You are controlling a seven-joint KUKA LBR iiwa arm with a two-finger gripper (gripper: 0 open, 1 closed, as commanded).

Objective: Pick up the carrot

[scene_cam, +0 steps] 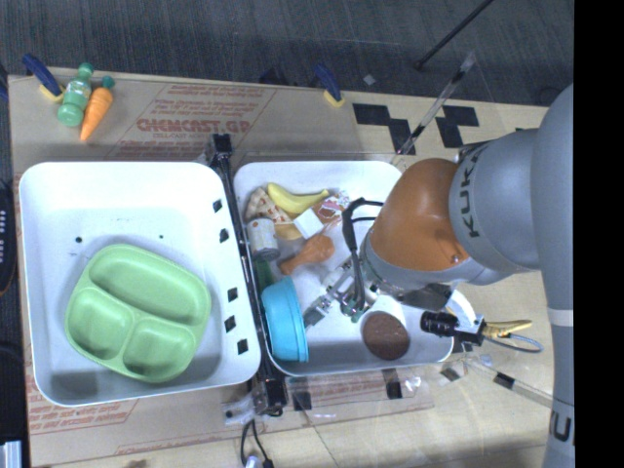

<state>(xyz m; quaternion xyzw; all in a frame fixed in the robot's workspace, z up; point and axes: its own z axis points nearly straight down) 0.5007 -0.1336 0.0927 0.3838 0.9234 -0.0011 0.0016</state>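
The small orange toy carrot (95, 113) with a green top lies outside both bins, on the cardboard-covered surface (185, 115) at the far left corner, touching a green toy bottle (73, 97). The gripper (336, 298) is low in the right white bin (419, 359), well apart from the carrot, and whether its fingers are released or clenched I cannot tell. The risk is grabbing clutter there: a yellow banana (292, 200), a blue bowl (285, 320), a brown drumstick (308, 253). The crossing must clear the bin walls and the left bin's green divided plate (136, 310).
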